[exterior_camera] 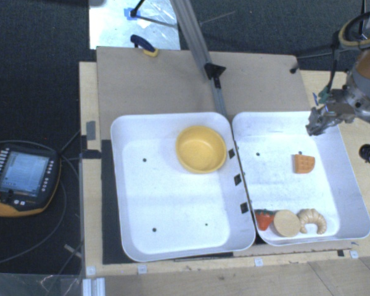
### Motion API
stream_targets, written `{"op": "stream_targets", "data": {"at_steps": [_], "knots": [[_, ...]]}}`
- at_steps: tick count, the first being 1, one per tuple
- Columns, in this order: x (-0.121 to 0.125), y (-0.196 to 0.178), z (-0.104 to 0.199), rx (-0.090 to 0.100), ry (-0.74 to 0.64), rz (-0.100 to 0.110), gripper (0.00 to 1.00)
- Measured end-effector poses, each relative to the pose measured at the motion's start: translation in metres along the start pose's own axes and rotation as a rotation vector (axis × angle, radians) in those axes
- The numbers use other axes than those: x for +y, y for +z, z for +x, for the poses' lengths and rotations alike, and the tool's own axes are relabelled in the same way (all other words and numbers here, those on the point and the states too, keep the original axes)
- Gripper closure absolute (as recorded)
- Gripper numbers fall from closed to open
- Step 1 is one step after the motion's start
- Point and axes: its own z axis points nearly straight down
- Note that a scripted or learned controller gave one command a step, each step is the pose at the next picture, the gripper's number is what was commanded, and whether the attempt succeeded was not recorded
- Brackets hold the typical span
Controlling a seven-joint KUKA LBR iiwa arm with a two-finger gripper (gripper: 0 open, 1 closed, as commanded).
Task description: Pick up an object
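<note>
1. There are two white bins on the bench, side by side: the left bin (135, 227) and the right bin (351, 196). They touch along their inner edges.
2. The left bin holds one thing, a yellow bowl (200, 149). It stands upright near the far edge of this bin, close to the corner next to the right bin.
3. The right bin holds four things. One orange wedge (303, 164) lies alone in the right half of the bin, well apart from the others.
4. The other three are in a row along the near edge: one red piece (263, 219) (partly hidden, so its kind is not clear), one round tan disc (286, 223), and one croissant (312, 220). The disc touches the pieces on both sides.
5. There is one gripper (316, 123). It is over the far right corner of the right bin, near the rim. It is dark and small in the view, and it is not possible to tell its state.
6. One teach pendant (20, 177) lies on the dark floor, left of the bench.
</note>
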Motion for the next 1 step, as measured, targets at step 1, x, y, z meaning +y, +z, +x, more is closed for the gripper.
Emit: {"op": "stream_targets", "data": {"at_steps": [1], "knots": [[-0.0045, 0.0101, 0.0472, 0.002, -0.003, 0.004, 1.00]]}}
